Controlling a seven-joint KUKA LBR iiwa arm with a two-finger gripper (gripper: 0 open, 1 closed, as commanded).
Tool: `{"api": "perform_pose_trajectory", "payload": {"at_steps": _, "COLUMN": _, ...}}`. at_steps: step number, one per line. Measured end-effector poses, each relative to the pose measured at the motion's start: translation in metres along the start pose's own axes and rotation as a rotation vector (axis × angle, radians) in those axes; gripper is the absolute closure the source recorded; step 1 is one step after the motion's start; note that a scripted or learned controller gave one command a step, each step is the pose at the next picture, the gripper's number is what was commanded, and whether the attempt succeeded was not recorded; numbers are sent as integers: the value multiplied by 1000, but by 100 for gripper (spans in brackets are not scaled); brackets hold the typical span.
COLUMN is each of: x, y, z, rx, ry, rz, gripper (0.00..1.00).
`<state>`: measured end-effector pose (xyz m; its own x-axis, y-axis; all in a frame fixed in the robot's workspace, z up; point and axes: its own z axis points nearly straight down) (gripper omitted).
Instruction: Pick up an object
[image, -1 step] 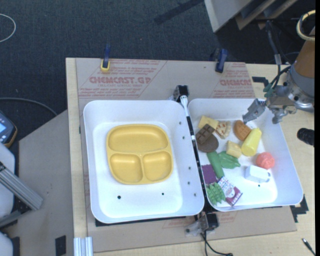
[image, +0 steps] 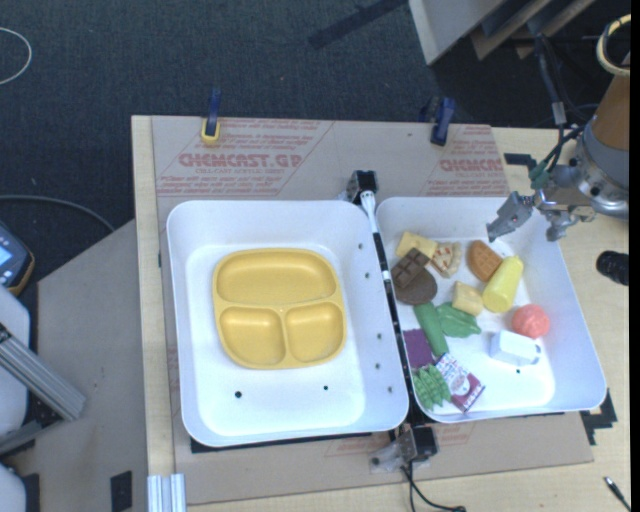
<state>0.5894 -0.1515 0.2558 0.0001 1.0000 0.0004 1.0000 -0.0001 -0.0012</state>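
While hovering over the right bin (image: 575, 300) at its far right corner, gripper (image: 530, 218) spread wide with nothing between the fingers: one finger (image: 508, 217) angled toward the bin's middle, the other (image: 554, 225) pointing down at the right wall. Just below the fingers, a brown oval piece (image: 484, 260) and a yellow cylinder (image: 504, 283), touching each other. Beside those, toward the divider: a pale yellow wedge (image: 415, 246), a speckled tan piece (image: 445, 258) and a dark brown piece (image: 413, 277), bunched close. Nearer the camera, a small yellow block (image: 467, 298), green pods (image: 446, 324), a pink ball (image: 530, 321) and a white block (image: 515, 347) just beside it. Along the near wall, a purple piece (image: 416, 345) and a printed packet (image: 450, 385). Well apart, in the left bin (image: 190, 330), a yellow divided tray (image: 279, 306) lying flat.
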Motion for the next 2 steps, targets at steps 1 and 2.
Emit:
{"api": "perform_pose_trajectory", "payload": {"at_steps": 1, "x": -2, "y": 3, "z": 61, "rx": 3, "ry": 1, "rz": 0, "gripper": 0}}
{"api": "perform_pose_trajectory", "payload": {"at_steps": 2, "x": 3, "y": 3, "z": 123, "rx": 4, "ry": 1, "rz": -1, "gripper": 0}}
